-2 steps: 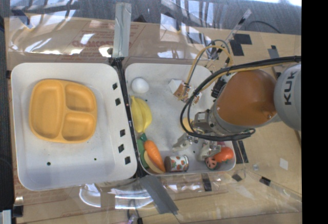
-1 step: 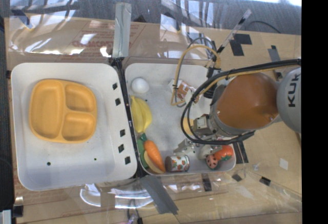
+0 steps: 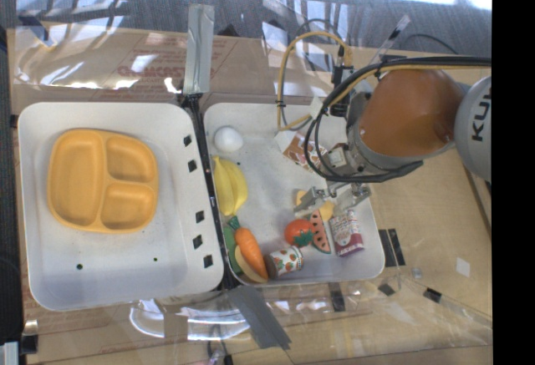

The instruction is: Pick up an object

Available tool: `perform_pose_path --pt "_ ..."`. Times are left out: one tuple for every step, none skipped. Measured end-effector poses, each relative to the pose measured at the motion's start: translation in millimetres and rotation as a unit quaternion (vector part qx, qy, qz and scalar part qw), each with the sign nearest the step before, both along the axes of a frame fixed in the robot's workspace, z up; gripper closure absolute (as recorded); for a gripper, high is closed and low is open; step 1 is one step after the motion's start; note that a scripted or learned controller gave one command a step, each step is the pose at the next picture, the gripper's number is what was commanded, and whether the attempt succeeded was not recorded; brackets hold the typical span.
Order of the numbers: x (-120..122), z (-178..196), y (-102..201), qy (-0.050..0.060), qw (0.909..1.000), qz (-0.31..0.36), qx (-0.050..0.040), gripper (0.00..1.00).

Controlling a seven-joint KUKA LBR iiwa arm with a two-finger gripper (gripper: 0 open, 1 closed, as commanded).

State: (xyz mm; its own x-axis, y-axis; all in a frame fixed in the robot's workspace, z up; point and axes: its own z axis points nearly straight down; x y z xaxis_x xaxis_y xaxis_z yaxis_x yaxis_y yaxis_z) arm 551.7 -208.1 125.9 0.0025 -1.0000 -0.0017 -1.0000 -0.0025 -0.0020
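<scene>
Hand [image 3: 334, 198] low inside right bin [image 3: 259, 117], over toy clutter; fingers look slightly apart, nothing between them. Pick not yet made, by the look of it; grasp and lift remain. Nearest candidates: small packet [image 3: 346, 234] just below hand, tomato [image 3: 298, 231] and watermelon slice [image 3: 321, 236] beside it. Writing: "KU" on arm [image 3: 476, 125]; packet label unreadable.

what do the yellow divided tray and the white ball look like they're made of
The yellow three-compartment tray in the left white bin looks like moulded plastic: even colour, soft sheen, rounded edges. The small white ball in the right bin seems smooth and hard, maybe plastic; it is too small to be sure.
</scene>
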Motion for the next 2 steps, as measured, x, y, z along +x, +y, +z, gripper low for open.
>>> perform_pose_path --pt "-24 -35 0 0.002 1.0000 -0.009 0.0012 0.00" --pt "28 -17 19 0.000 0.9993 0.037 0.0001 0.00"
